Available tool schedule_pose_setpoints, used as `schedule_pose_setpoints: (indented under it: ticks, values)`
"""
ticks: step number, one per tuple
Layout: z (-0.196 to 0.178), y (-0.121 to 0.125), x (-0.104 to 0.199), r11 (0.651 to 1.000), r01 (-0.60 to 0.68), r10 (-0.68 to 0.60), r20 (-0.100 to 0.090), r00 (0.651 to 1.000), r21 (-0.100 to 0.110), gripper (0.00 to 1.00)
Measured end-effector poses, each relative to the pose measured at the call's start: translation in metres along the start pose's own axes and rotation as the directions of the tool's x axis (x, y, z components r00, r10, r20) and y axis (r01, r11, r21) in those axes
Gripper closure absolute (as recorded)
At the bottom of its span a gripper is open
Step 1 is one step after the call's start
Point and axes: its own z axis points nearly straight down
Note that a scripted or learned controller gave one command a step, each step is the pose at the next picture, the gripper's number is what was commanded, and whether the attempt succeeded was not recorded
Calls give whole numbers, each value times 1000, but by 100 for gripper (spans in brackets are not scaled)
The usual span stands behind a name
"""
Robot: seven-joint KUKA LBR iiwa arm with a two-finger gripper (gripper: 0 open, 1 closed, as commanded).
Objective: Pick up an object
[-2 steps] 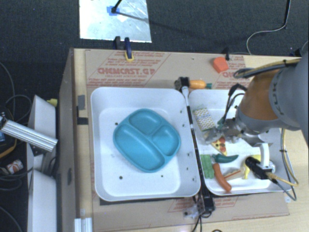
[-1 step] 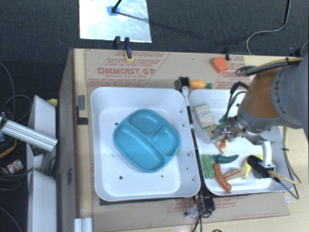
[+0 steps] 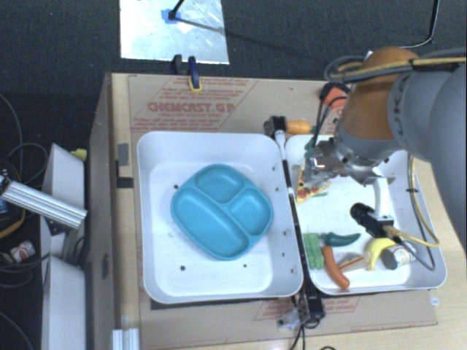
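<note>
White bins sat side by side on the counter [image 3: 241,97]. Left bin [image 3: 149,217] held a blue divided plate [image 3: 219,210]. Arm reached in from the right w/ the claw [image 3: 315,165] low over the right bin [image 3: 332,208], at its upper-left corner by the divider. Claw state: couldn't tell, wrist hid it. Nearest obj was a small red-and-yellow piece [image 3: 309,189], just below the claw on the bin floor; contact unclear. Other objs lay well apart at the bin's bottom edge: green veg [image 3: 314,250], orange carrot [image 3: 333,268], dark green pepper [image 3: 340,238], banana [image 3: 378,252].
</note>
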Motion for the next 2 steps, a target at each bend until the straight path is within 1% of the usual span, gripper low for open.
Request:
schedule_pose_setpoints:
  ticks: [1, 2]
  values:
    - [-23, 44, -32, 1000, -2, 2, 2, 1000, 0, 100]
    - [-23, 44, -31, 1000, -1, 1, 2, 1000, 1, 0]
